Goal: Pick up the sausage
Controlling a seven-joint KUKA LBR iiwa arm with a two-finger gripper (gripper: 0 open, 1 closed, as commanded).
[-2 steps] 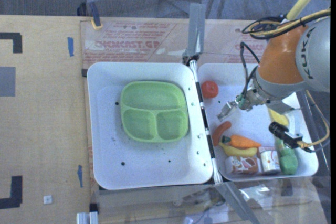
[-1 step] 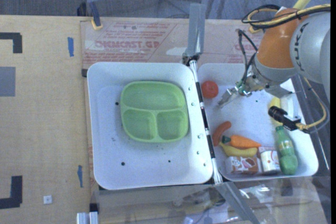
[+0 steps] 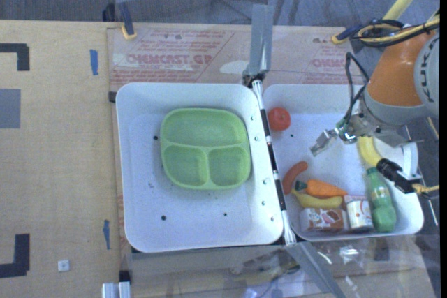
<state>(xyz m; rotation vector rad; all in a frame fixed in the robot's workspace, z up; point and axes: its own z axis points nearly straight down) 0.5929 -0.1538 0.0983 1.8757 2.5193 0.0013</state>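
The sausage [image 3: 294, 176] is a short reddish-brown link lying at a slant by the left wall of the right bin [image 3: 307, 102]. Its lower end is close to the carrot [image 3: 325, 188]. My gripper [image 3: 323, 142] hangs over the middle of the right bin, up and to the right of the sausage and apart from it. It is open and nothing is between its fingers. The grey arm with its orange band [image 3: 399, 80] reaches in from the right.
The right bin also holds a red tomato [image 3: 279, 118] at the back left, a yellow banana [image 3: 318, 200], a small carton [image 3: 323, 218], a can [image 3: 358, 214], a green bottle [image 3: 380, 200] and a yellow item [image 3: 366, 150] under the wrist. A green divided plate [image 3: 205, 148] lies in the left bin [image 3: 140, 220].
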